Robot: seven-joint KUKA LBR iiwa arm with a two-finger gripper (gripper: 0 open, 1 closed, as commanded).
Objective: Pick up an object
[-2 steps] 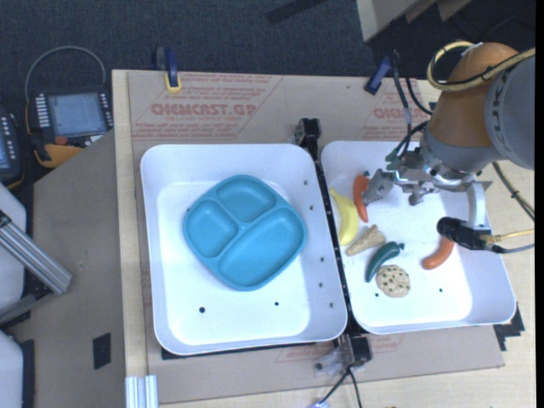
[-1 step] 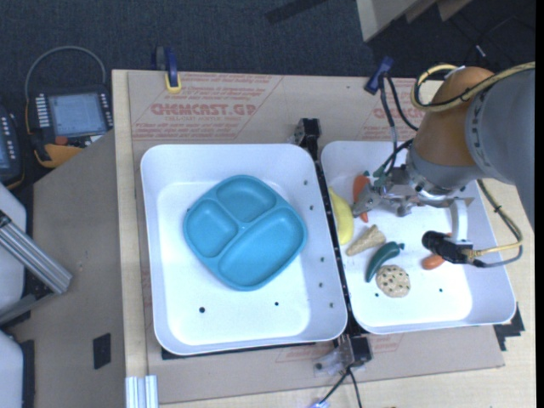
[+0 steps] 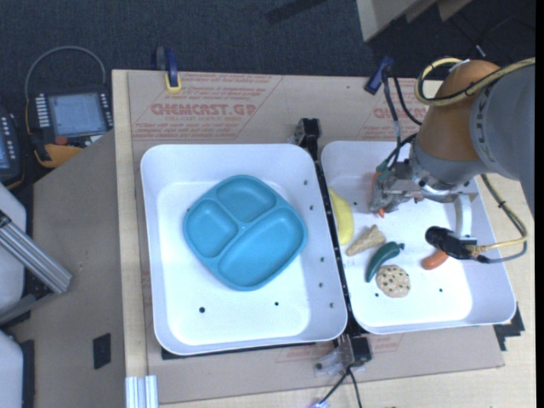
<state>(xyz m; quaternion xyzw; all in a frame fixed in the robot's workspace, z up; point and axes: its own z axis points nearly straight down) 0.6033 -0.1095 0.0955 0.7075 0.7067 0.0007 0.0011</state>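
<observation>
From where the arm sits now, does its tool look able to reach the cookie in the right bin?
Probably yes. The cookie lies flat near the right bin's front, with the green pepper just beside it. The tool hangs above the same bin, with nothing covering the cookie.

"CHEMCAST GP" on brown board [image 3: 212, 109]

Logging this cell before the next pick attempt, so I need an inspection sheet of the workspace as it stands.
Surface: two white bins on a board-topped bench.
Job's things: right bin holds a yellow piece, tan wedge, green pepper, cookie, red piece.
Clutter: blue divided plate in left bin.
Grippers: gripper low over right bin, nothing seen held.
Cables: yellow and black leads near arm.
Surroundings: handheld pendant at left.
</observation>
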